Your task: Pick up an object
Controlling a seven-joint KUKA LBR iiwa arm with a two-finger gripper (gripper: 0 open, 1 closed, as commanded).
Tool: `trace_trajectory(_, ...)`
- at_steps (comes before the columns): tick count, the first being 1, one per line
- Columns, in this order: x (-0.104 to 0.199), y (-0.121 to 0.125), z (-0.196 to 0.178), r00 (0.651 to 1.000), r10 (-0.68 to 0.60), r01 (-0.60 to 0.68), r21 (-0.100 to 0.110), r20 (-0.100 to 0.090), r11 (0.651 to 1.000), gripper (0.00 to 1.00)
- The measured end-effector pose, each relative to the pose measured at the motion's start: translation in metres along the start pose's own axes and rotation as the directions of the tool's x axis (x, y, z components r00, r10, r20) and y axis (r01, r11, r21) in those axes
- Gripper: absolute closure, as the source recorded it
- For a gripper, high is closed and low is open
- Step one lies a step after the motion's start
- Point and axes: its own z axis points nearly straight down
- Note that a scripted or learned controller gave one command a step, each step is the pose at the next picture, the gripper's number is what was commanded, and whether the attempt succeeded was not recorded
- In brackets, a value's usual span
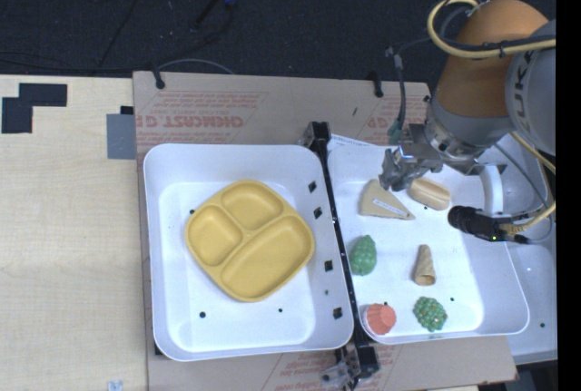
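Two bins sitting side by side on the bench. Left bin (pixel 172 190) is holding a divided tray (pixel 250 239), roughly centred. Right bin (pixel 490 289) is holding the small stuff: wedge (pixel 383 201) at the far end, roll (pixel 428 193) just right of it, gripper (pixel 398 170) hanging over both. Round lump (pixel 363 255) lying near the divider, cone (pixel 424 264) right of it. Disc (pixel 380 318) and bumpy lump (pixel 430 313) sitting at the near edge.

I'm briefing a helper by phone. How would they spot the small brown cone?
Look in the right-hand white bin, the one without the yellow tray. Near its middle, the cone lies alone, above the green knobbly ball. It is the only tan, tapered, ridged piece.
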Motion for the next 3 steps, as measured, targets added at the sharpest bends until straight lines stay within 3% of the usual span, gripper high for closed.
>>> trace_trajectory(3, 0.138, -0.048, 0.002, 1.0, -0.001, 0.001, 0.002, 0.001, 1.0, 1.0)
